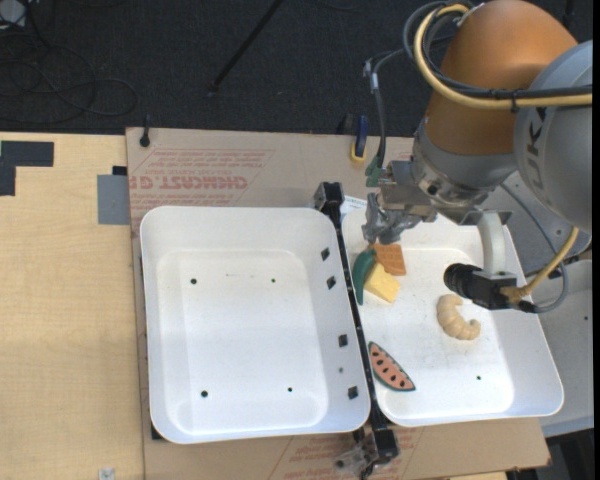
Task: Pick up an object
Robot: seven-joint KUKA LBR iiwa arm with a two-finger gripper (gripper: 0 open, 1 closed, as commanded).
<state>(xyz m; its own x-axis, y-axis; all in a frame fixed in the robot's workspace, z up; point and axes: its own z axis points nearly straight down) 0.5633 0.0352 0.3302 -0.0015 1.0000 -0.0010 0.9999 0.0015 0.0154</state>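
Hard bits first: the gripper (385,233) tip is a dark clutter of metal against the right bin (450,383) floor, so I can't tell whether it's released or clenched, and I see nothing clearly gripped. It hangs low over the back-left part of that bin. The arm (495,63), w/ its big orange band, blocks the bin's back-right corner. The far end of the orange block (392,261) is tucked under the gripper, so I can't say if they touch.

Orange block: it's back-left in the right bin, near the divider. Its long axis runs approx. near-to-far in view, leaning slightly, w/ the near end in sight.

Yellow wedge (383,286) sits against the block's near-left edge, touching as far as I can judge. A green piece (363,269) is just left of both, slim and curved, w/ its long axis steep and the lower end toward the divider. I can't make out what it is.

Croissant-shaped pale item (458,318) is mid-bin and apart from that cluster. Its curl opens to the right, and its far end is partly covered by robot hardware.

Watermelon slice (390,368) lies near the front by the divider, long axis running far-left to near-right.

Left bin (240,338) sits alongside, sharing the divider.
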